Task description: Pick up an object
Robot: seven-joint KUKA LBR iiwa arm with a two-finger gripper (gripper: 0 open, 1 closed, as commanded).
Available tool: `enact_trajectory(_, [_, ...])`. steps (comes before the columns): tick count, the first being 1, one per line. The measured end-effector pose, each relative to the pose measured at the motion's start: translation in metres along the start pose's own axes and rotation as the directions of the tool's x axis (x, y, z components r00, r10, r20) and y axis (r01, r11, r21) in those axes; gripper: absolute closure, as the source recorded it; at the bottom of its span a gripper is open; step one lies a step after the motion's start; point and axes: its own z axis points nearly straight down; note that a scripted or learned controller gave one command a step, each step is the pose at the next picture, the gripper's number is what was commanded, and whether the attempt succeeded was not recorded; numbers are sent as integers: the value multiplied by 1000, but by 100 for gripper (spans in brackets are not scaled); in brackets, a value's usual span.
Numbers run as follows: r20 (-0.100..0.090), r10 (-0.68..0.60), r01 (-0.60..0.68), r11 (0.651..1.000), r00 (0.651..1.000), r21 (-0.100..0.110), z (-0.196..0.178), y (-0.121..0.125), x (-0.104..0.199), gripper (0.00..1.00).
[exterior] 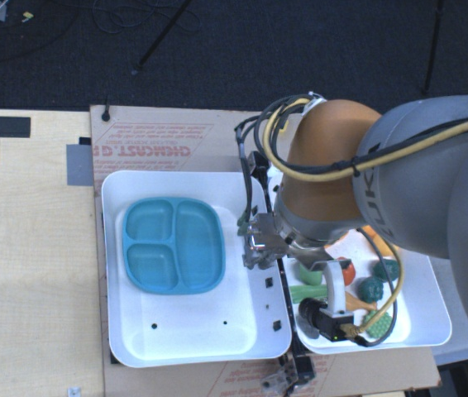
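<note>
Left bin (pixel 186 331): shallow white plastic w/ rounded corners, smooth and glossy. It holds a blue plate (pixel 174 245), a matte rounded rectangle split into 3 compartments, lying flat toward the bin's back-left.

Right bin (pixel 434 321), same make, holds a clutter of small toys. There is a pale green bar (pixel 305 294), a teal ball (pixel 372 289), a small red-orange piece (pixel 348 273) and a thin orange stick (pixel 373 241), plus a bumpy yellow-green bit near the front (too blurred to name). All sit close together.

The arm (pixel 420 168), smooth grey w/ a rounded orange band (pixel 327 160), covers much of the right bin and hides its back half. Black and yellow cables loop round the wrist.

The gripper (pixel 256 246), bare metal, hangs over the wall between the bins. Can't tell if it's open or closed; nothing visible in it.

Under both bins is brown cardboard (pixel 159 143) w/ red print, on a pale wood bench (pixel 27 255).
</note>
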Motion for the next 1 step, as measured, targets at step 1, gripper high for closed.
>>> enact_trajectory(1, [2, 3, -3, 1000, 1000, 4, 11, 1, 6, 100])
